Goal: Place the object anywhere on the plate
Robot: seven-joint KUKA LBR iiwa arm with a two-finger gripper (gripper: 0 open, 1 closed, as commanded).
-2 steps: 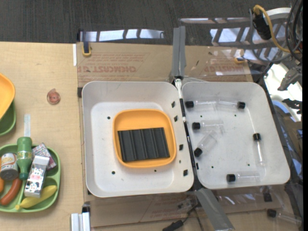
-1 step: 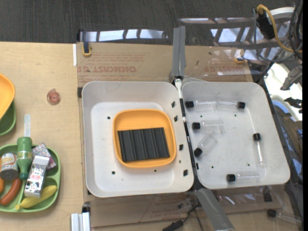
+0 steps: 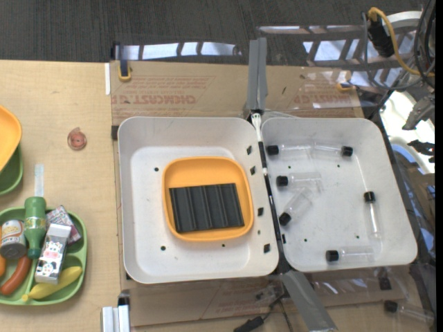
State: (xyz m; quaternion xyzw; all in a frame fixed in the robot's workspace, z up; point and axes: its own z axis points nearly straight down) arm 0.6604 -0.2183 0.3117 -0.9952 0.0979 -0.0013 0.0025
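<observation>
Around the bins we see a wooden tabletop (image 3: 55, 95) on the left, carrying a green divided tray (image 3: 77, 263) of toy food: a green bottle (image 3: 34, 221), a small can (image 3: 10, 234), a cow-print carton (image 3: 50, 253), a red sausage (image 3: 14, 277) and a banana (image 3: 57, 283). An orange bowl (image 3: 7, 138) sits at the left edge and a small pink round piece (image 3: 77, 139) lies alone near it. Flattened cardboard (image 3: 173, 92) lies under the 2 bins, and metal framing with cables (image 3: 387, 33) crowds the upper right. The left bin (image 3: 138, 254) holds an orange plate (image 3: 208, 170), roughly central. A dark ribbed rectangular slab (image 3: 208, 207) lies flat on that plate, within its rim and covering most of its lower part. The right bin (image 3: 394, 247) holds 6 clear tubes with black caps (image 3: 369, 197), scattered apart along its floor, 3 near the divider and 3 toward the far side. Nothing lies over the plate or the slab.
</observation>
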